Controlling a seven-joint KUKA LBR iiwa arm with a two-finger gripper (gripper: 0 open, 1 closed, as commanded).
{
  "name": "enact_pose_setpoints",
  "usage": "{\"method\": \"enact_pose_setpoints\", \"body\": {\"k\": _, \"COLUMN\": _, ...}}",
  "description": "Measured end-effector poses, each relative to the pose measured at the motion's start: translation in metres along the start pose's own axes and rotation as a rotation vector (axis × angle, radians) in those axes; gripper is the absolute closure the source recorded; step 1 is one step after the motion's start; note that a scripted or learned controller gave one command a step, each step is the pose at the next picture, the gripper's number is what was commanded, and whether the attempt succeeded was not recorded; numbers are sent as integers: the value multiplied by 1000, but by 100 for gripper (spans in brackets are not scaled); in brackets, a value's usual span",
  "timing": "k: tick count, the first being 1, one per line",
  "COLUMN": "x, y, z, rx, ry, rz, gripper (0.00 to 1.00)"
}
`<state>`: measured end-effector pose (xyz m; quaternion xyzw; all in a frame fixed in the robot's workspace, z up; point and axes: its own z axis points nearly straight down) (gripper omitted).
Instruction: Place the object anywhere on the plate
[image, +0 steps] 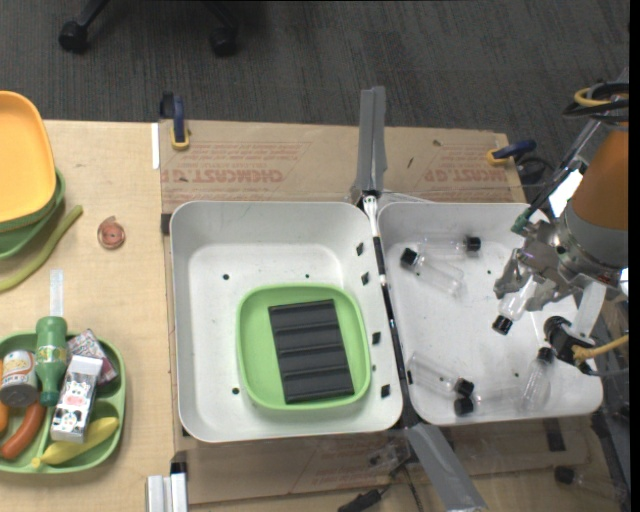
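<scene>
Pincer seen low over the right bin, at its right side; a clear vial with black cap appears close at its tips, but whether it is gripped or the pincer is parted cannot be told. Other clear vials are noted in that bin: upper left, lower middle, lower right. The green plate, bearing a dark ribbed insert, lies in the left bin.

Judgement: a firm hold should be confirmed first, then the vial carried level over the divider and set down low on the plate.

Mirrored lettering is printed on the cardboard behind the bins; not reliably read.
</scene>
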<state>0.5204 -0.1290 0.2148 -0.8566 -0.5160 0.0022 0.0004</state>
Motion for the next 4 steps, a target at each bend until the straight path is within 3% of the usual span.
{"method": "enact_pose_setpoints", "body": {"k": 1, "x": 0, "y": 0, "z": 0, "rx": 0, "ry": 0, "rz": 0, "gripper": 0}}
{"method": "enact_pose_setpoints", "body": {"k": 2, "x": -74, "y": 3, "z": -54, "rx": -1, "ry": 0, "rz": 144, "gripper": 0}}
{"method": "enact_pose_setpoints", "body": {"k": 3, "x": -93, "y": 1, "z": -161, "rx": -1, "ry": 0, "rz": 231, "gripper": 0}}
{"method": "enact_pose_setpoints", "body": {"k": 4, "x": -95, "y": 2, "z": -225, "rx": 0, "ry": -1, "rz": 298, "gripper": 0}}
